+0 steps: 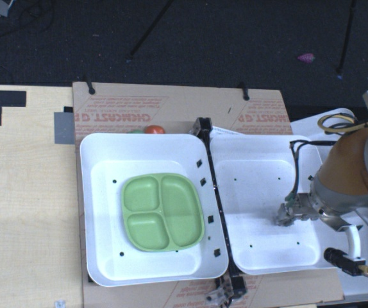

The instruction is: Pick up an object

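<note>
A light green divided plate (162, 211) lies flat in the left bin (100, 172). My gripper (287, 215) is low inside the right bin (261, 165), near its right side, with the grey wrist and orange band behind it to the right. A small grey shape sits at its tip; I cannot make out whether that is an object or part of the fingers. The plate is far to the gripper's left, across the divider between the bins.
A red and green item (150, 131) lies just behind the left bin's far rim, on the cardboard sheet (171, 111). A black clamp rail (213, 197) runs between the bins. Cables (334, 120) loop at the right beyond the right bin.
</note>
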Motion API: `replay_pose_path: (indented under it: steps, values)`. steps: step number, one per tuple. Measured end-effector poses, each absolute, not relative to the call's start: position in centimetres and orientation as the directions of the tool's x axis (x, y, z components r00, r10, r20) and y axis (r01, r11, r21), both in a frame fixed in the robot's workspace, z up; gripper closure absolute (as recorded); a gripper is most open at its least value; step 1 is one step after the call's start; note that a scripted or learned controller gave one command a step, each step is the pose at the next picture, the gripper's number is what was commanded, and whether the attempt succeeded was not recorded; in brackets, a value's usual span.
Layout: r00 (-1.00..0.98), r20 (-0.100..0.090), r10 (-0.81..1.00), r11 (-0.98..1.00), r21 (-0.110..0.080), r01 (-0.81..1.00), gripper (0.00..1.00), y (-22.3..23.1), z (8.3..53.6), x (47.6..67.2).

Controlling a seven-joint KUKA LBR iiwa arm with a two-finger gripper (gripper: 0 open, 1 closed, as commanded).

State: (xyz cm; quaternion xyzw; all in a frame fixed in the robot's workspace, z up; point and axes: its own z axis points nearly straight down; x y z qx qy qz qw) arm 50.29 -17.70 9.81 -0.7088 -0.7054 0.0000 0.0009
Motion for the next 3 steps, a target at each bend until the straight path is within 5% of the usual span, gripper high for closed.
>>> replay_pose_path:
  steps: [3]
  values:
    - [-0.001,-0.001,1.0,0.001,0.004,1.0,1.0,-18.4,26.8,49.5]
